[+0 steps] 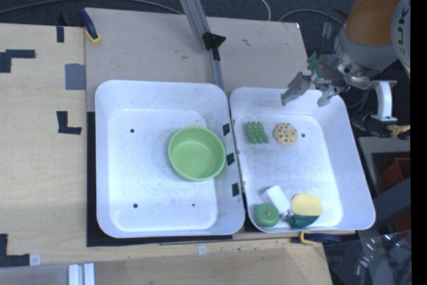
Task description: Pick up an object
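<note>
The end effector [309, 93] hung spread and empty above the right bin [347, 163]. One green bowl [196, 153] occupied the left bin [127, 143]; one cookie [285, 134] lay right.

Arm [380, 3] cut off at right edge; teal item [303, 220] perhaps partly hidden.

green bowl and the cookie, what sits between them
In the camera view, between the green bowl and the cookie lie the adjoining rims of the two bins and a small green ridged piece just left of the cookie.

Arm [373, 10] reaching from right, claw [308, 95] spread, empty
</note>
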You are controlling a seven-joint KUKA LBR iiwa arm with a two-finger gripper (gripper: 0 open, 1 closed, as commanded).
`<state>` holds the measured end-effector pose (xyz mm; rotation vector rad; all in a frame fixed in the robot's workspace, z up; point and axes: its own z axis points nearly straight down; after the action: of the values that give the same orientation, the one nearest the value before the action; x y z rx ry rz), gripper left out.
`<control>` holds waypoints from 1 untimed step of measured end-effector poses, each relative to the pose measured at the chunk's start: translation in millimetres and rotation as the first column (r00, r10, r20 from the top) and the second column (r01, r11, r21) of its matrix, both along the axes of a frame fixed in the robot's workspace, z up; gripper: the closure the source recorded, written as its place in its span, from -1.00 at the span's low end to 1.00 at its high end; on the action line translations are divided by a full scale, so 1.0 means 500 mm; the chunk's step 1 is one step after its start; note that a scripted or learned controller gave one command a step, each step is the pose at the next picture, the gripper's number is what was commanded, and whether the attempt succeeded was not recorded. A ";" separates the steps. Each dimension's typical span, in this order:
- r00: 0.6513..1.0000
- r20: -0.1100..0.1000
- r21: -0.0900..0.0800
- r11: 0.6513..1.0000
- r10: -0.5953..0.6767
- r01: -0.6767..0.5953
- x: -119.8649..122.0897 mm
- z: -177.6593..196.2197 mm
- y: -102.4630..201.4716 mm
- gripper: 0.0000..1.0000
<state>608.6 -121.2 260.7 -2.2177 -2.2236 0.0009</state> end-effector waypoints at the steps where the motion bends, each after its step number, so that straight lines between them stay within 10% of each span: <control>1: 1.000 0.000 0.000 1.000 0.000 0.000 0.000 0.000 0.000 -1.00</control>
<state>608.6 -121.2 260.7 -2.2176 -2.2238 0.0008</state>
